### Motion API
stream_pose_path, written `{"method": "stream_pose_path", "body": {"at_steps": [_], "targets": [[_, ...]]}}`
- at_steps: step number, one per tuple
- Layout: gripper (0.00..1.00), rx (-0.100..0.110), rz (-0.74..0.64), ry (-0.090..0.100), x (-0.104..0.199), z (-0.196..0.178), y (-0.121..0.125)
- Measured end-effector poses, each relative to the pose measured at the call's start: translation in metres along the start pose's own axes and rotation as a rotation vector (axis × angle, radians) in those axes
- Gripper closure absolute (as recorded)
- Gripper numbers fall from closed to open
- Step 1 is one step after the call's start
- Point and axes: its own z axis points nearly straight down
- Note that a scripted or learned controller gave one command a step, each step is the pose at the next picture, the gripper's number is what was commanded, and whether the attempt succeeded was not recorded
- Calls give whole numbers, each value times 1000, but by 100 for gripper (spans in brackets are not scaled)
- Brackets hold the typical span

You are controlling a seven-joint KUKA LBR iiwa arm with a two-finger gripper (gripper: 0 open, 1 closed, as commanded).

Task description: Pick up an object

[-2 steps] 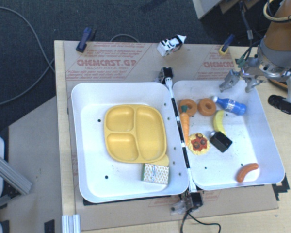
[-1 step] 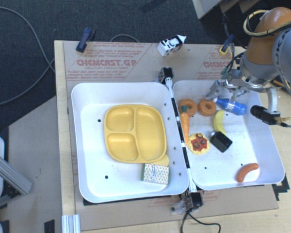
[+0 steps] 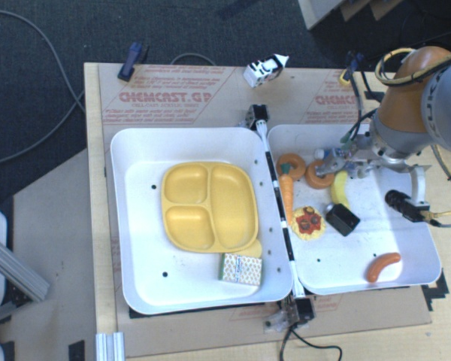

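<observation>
Nearest the camera in the left bin lies a small green-and-white packet, touching the near edge of a yellow divided plate. In the right bin, a toy sausage rests near the front wall. Farther back sit a small pizza slice and a black block, then a carrot beside the divider, a banana, and two doughnuts. The gripper hovers low over the banana and doughnut; whether it grips anything cannot be told
</observation>
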Motion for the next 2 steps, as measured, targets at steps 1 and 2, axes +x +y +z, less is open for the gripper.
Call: {"method": "stream_pose_path", "body": {"at_steps": [1, 2], "targets": [[0, 41, 10, 1, 15, 4, 38], [0, 4, 1, -1, 50, -1, -29]]}}
